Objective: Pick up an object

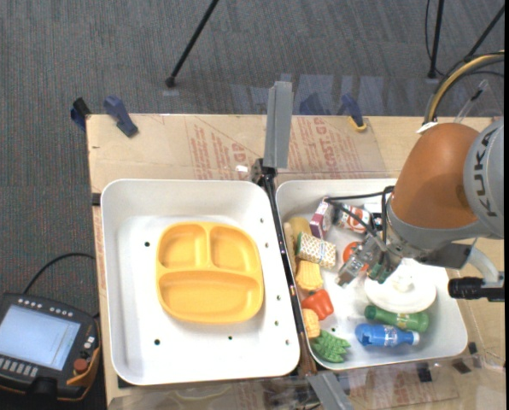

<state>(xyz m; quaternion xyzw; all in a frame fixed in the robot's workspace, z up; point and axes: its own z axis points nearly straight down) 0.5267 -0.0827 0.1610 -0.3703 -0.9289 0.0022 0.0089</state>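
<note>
Left to right: a teach pendant [34, 340] lies on the floor at near left, beside the table [195, 148]. On the table, the left bin [122, 229] carries a yellow divided plate [210, 272], lying flat at its centre. The right bin [455, 327] is crowded w/ toy food & small packs: a corn cob [308, 275] and a red pepper [318, 303] along its left wall, a green leafy piece [330, 346] at the near left corner, a checked box [316, 249] and a purple-edged carton [320, 218] farther back, then a white disc-shaped lid [400, 292], a green bottle [397, 319] and a blue bottle [386, 337] toward the near right.

The arm reaches in from the right, orange band above the wrist; its gripper [361, 263] is low over the middle of the right bin, between the checked box and the white lid. Jaws: can't tell whether wide or narrow, the tips being lost in clutter; nothing seen held.

Step, by the look of it: descent/approach to a grasp, no object yet lifted. Next move calls for settling on one item amid close neighbours, closing on it squarely, then raising straight up.
</note>
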